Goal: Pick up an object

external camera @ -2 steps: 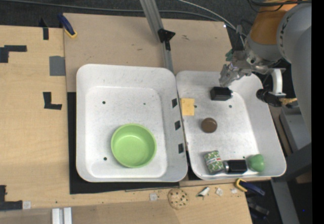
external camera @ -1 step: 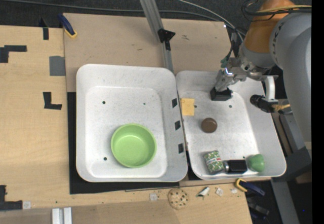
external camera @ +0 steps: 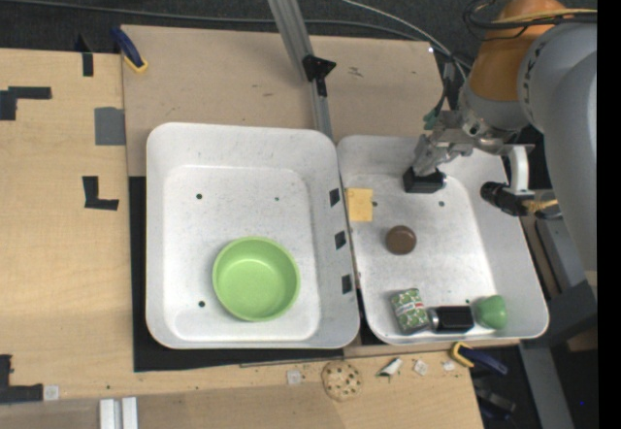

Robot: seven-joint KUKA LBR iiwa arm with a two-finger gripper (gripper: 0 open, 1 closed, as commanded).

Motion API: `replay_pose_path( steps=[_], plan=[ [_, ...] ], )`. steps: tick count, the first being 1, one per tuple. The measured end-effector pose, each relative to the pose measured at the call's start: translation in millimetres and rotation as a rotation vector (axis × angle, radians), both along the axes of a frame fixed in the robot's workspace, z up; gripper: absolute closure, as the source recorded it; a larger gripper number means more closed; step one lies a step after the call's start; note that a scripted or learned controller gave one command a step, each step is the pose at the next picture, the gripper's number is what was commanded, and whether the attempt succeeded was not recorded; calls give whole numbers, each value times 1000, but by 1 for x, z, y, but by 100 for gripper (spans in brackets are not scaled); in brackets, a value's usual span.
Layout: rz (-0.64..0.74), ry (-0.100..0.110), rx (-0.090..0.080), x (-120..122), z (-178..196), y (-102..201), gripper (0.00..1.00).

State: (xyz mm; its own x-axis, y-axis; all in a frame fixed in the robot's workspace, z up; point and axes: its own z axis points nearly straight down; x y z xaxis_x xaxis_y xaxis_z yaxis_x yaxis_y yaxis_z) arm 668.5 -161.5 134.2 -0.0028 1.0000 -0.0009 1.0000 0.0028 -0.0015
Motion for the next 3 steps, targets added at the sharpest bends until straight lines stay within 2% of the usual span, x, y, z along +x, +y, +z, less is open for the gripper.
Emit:
replay_pose_path(
  steps=[3],
  plan=[
    [0,-4,2,-15,155,26,100]
  ],
)
